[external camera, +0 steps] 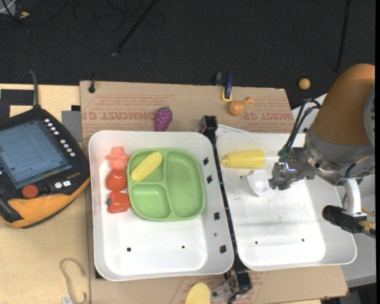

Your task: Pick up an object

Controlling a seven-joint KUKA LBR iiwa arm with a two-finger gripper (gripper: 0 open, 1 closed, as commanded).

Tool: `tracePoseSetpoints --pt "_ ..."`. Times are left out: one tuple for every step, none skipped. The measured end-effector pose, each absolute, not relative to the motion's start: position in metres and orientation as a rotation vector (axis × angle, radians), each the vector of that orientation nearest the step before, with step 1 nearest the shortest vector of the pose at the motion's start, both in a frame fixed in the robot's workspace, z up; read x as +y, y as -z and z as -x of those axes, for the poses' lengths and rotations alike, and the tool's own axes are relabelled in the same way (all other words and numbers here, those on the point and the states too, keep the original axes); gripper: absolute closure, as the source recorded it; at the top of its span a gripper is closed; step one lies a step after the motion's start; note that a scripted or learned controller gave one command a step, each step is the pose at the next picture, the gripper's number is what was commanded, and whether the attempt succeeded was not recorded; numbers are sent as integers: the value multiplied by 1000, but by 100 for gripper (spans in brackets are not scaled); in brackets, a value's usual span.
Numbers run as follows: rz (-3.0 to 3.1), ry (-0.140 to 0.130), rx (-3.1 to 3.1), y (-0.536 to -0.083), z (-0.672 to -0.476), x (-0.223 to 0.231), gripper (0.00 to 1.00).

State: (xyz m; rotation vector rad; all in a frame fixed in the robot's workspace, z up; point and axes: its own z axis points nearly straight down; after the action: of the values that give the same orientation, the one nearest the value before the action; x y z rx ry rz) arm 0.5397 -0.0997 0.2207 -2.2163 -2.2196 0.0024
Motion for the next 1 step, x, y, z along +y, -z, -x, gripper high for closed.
tracePoseSetpoints --pt "2215 -3 -2220 -211 -522 -49 100"
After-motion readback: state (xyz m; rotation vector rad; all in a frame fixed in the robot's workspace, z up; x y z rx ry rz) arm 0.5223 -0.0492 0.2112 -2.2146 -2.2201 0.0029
